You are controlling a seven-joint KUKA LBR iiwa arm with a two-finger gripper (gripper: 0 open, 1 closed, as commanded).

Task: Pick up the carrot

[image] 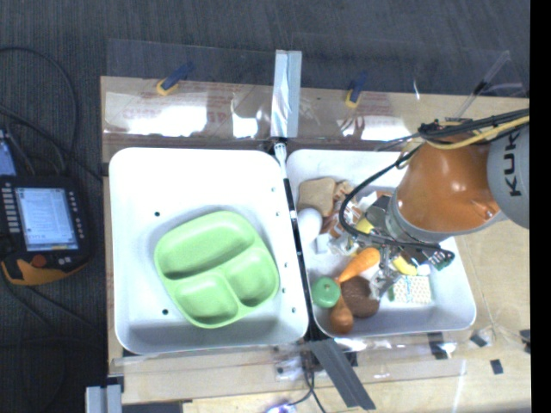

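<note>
We see the smooth, tapered carrot (pixel 358 263) lying beneath our hand (pixel 379 252); its grip we cannot tell. A round green lid (pixel 325 293) sits at the carrot's seven o'clock, a brown lump (pixel 358 297) at six.

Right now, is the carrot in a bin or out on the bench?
In. The carrot lies inside the right bin among other items, under the gripper.

Robotics lab: bench (pixel 116 127) bearing two white bins, teach pendant (pixel 41 222) with cables left of it, dark carpet around.

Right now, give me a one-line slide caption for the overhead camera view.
KUKA arm's gripper reaching down beside the carrot in the cluttered right bin; green tray in the left bin.
</note>
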